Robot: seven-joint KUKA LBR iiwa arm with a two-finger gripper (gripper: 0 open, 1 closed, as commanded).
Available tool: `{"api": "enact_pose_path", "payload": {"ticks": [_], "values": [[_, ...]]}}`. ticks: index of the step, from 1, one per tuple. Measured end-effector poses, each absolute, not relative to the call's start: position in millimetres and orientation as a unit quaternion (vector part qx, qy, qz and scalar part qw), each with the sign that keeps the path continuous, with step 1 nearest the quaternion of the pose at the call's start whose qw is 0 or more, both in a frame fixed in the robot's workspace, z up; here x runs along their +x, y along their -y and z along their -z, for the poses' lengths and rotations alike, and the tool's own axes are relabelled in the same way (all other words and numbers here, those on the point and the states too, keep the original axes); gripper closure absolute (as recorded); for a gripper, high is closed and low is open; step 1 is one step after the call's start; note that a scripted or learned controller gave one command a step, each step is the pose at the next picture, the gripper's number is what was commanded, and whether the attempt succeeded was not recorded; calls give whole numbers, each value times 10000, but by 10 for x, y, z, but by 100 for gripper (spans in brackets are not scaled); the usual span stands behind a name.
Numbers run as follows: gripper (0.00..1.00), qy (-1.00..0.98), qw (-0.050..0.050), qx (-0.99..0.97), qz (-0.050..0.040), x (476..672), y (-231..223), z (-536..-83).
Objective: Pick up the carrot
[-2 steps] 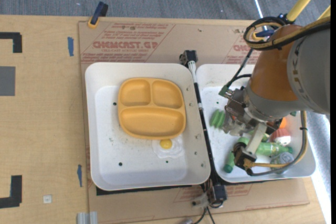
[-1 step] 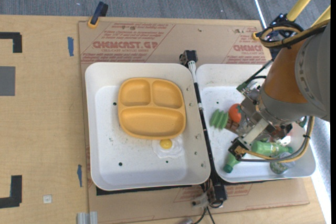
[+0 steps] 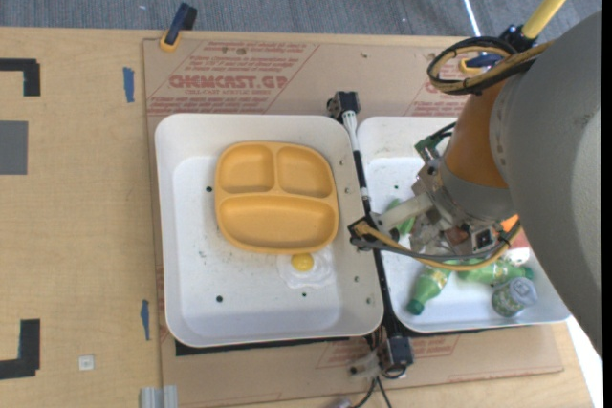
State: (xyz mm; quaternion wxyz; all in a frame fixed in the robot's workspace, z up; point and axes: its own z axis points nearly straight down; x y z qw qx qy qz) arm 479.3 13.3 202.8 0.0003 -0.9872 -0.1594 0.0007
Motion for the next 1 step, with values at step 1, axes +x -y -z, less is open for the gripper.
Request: {"api": "enact_pose_path", "payload": {"ticks": [1], "values": [[100, 1200, 1, -9928, -7, 5166, 432, -2069]]}}
